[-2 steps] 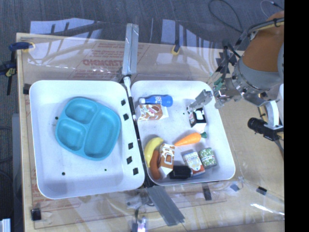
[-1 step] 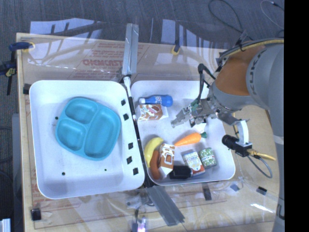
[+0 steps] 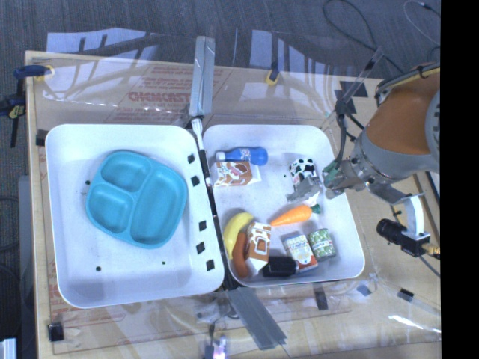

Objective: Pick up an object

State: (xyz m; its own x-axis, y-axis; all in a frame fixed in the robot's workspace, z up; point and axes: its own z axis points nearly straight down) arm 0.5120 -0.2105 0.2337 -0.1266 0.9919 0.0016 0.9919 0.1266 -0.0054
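Observation:
The right bin (image 3: 340, 223) holds several small items. A black-and-white spotted toy (image 3: 302, 169) lies toward the far right, with an orange carrot (image 3: 292, 215) just in front of it. My gripper (image 3: 309, 192) hangs low between these two, right above the carrot's leafy end and close beside the spotted toy. The arm (image 3: 400, 129) comes in from the right over the bin's wall. Nothing is visibly held.
Also in the right bin are a blue bottle (image 3: 243, 155), a snack packet (image 3: 236, 174), a banana (image 3: 235, 229), a brown carton (image 3: 259, 244), a black item (image 3: 281, 265) and two small packets (image 3: 310, 246). The left bin (image 3: 67, 275) holds a blue divided tray (image 3: 137, 198).

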